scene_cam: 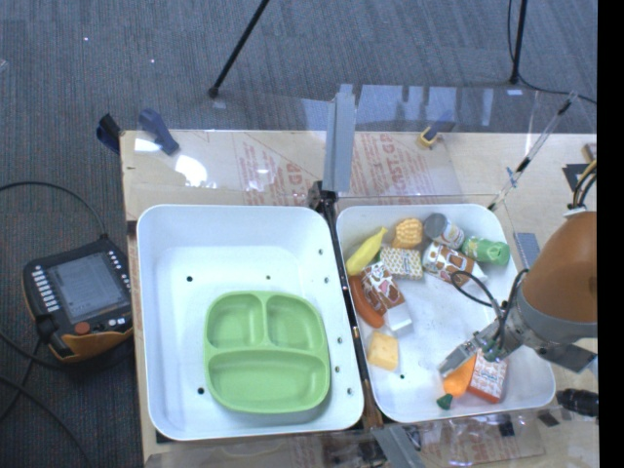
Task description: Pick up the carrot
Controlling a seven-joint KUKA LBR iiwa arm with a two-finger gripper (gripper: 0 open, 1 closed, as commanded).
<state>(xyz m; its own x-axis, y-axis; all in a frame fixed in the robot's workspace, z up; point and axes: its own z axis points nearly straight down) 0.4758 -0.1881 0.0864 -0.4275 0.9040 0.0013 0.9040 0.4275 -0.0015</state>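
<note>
We are reaching for the carrot (pixel 456 378) beside the carton (pixel 488 377); gripper (pixel 466 355) hold unclear, next closing squarely.

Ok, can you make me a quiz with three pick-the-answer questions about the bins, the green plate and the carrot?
1. Where is the green plate?
A. in the left bin
B. in the right bin
C. on the floor

2. How many sections does the green plate have?
A. one
B. three
C. five

3. Where is the gripper compared with the carrot?
A. far off, over the left bin
B. close above it in the right bin
C. outside both bins

Answers:
1 A, the plate lies in the left bin.
2 B, two small sections above one long one.
3 B, the gripper sits just over the carrot near the front of the right bin.
</note>
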